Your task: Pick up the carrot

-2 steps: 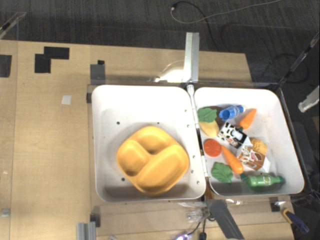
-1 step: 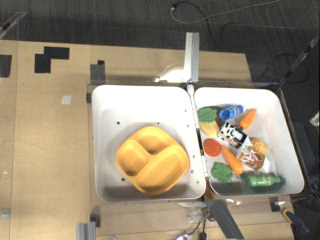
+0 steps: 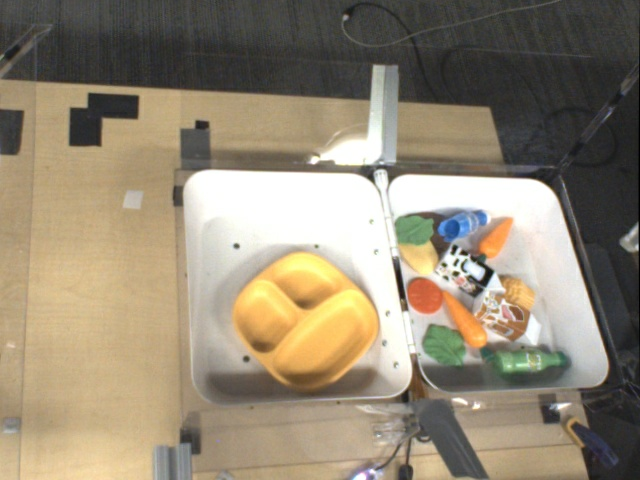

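The carrot (image 3: pixel 466 321) I am after lies flat in the right-hand bin (image 3: pixel 575 268), in its lower middle part. It is a slim orange piece, running on a slant: one end points up and to the left, toward a round red piece (image 3: pixel 425 295) that sits just beside it, and the other end points down and to the right, where it meets the green bottle (image 3: pixel 524 362). A green leafy piece (image 3: pixel 443 344) lies against its lower left side; I cannot tell whether that is the carrot's own top. A printed packet (image 3: pixel 503 313) touches its upper right side. Its whole length shows, nothing covering it.
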Robot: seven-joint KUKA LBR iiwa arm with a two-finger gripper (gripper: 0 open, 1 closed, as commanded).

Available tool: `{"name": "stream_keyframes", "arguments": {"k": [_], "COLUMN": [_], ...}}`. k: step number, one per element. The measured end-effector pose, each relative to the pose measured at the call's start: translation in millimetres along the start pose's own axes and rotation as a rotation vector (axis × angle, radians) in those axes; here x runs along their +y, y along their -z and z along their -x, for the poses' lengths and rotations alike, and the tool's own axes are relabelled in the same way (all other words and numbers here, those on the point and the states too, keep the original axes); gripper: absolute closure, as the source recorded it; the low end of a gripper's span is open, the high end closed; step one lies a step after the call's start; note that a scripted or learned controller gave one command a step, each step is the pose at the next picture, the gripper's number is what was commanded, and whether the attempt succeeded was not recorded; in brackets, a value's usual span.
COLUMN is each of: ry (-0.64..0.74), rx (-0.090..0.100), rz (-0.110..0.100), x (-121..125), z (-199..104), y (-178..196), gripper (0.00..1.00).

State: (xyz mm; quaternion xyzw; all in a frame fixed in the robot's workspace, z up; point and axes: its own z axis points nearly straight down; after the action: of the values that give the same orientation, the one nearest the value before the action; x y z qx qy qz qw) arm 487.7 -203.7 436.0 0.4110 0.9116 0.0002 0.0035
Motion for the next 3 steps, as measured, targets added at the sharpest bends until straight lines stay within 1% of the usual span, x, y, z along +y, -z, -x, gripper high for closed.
{"name": "stream_keyframes", "arguments": {"k": [2,3], "ry": [0.000,-0.060], "rx": [0.000,0.002], "rz": [0.000,-0.001], "x": [0,18], "z": [0,-20], "y": [0,-1], "gripper": [0.00,0.00]}}
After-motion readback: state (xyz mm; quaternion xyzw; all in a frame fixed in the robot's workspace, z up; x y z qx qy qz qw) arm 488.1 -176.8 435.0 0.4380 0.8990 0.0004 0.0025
